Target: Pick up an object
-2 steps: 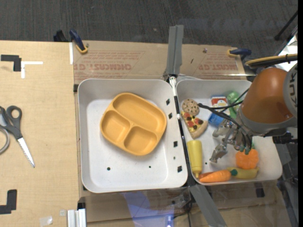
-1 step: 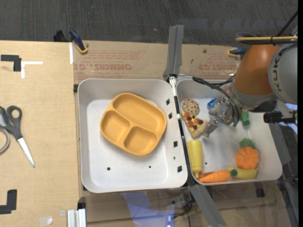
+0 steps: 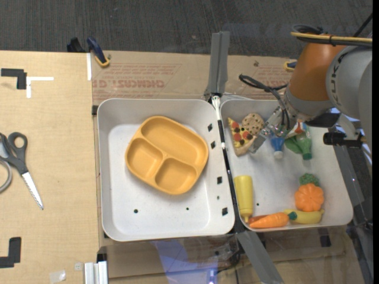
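A pale wooden surface point(image 3: 47, 158) carries two shallow white bins side by side, with dark carpet beyond and a pair of scissors point(image 3: 18, 164) lying at the left. The left bin point(image 3: 112, 218) holds a yellow divided plate point(image 3: 167, 154), tilted slightly. The right bin point(image 3: 337, 176) holds the toys: a pizza slice point(image 3: 241, 136) and a cookie point(image 3: 253, 123) at its far left, a yellow bottle point(image 3: 244, 195) along its left wall, a carrot point(image 3: 269, 220) and a banana point(image 3: 308, 216) against the near wall, an orange pumpkin point(image 3: 309, 197) just beyond them, and a green bottle point(image 3: 301, 142) toward the far side. The arm point(image 3: 331, 76) reaches in from the right, its jaws point(image 3: 269, 136) low between the pizza slice and the green bottle, beside a small blue object point(image 3: 278, 144). Whether the jaws are spread or closed cannot be told here; nothing is clearly gripped.
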### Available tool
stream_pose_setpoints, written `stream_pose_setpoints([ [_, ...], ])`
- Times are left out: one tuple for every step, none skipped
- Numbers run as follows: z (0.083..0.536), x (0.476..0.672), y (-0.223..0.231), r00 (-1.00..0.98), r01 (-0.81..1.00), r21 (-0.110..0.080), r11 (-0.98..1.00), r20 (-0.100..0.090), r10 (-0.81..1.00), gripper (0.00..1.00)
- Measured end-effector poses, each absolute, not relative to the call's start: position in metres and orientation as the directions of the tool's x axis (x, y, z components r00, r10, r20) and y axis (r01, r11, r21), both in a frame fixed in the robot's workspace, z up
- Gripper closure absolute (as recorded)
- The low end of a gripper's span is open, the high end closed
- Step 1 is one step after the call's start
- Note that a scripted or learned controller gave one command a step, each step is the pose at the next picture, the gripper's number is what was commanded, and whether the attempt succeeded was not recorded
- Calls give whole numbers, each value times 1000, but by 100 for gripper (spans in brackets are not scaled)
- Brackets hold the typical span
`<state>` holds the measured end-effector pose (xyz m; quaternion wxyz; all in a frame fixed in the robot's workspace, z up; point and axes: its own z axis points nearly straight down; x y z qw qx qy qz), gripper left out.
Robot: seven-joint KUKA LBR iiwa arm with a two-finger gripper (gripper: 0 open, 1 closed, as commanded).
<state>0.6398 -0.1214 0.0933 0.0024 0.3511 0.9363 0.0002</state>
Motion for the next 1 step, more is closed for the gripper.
stream_pose_setpoints([
  [93, 626, -119, -716, 698, 2, 716, -2, 698, 0],
])
